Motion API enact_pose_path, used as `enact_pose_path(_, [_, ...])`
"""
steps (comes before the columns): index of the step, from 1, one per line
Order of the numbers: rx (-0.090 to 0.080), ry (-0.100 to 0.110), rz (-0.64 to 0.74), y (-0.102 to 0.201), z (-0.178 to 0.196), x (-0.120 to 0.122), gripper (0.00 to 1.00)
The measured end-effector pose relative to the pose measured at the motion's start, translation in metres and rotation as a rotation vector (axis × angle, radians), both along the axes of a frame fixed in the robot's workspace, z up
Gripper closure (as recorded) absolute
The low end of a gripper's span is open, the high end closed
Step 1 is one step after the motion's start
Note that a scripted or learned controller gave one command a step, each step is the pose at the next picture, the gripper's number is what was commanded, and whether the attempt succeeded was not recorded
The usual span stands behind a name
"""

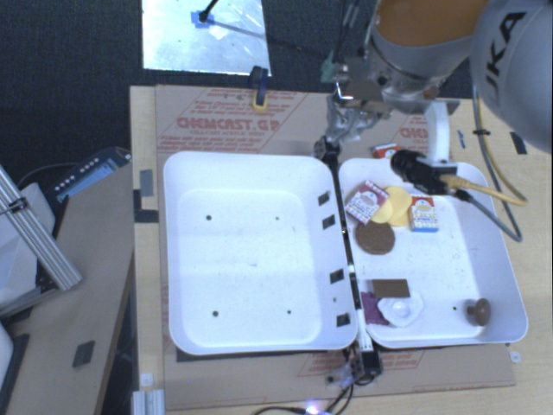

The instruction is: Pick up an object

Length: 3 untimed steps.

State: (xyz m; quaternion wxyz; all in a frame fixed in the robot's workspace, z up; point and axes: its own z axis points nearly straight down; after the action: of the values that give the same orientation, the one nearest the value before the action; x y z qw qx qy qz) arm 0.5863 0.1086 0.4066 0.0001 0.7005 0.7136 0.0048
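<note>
You can't see the arm (pixel 449 15) whole, as the top and right edges cut it off, its bulk hides the right bin's (pixel 505 271) far rim, and the small packets' (pixel 367 201) print is unreadable.

floor (pixel 69 59): dark carpet, perhaps | bench (pixel 95 258): pale wood | metal sheet (pixel 203 24): shiny, beyond bench; glare

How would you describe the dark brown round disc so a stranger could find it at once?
Start at the right-hand white bin, the one holding the clutter. Near its left wall, just below the yellow piece, lies the dark brown disc. Unlike its colourful, boxy neighbours, it is flat, plain and perfectly round.
</note>
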Motion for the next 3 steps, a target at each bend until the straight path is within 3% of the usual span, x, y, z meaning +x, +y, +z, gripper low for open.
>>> enact_pose_path(1, [-0.003,-0.012,-0.014,-0.028,0.138,-0.023,1.00])
enact_pose_path(2, [-0.005,0.007,-0.009,0.020,0.128,-0.066,1.00])
enact_pose_path(3, [-0.005,0.007,-0.008,0.067,0.128,-0.102,1.00])
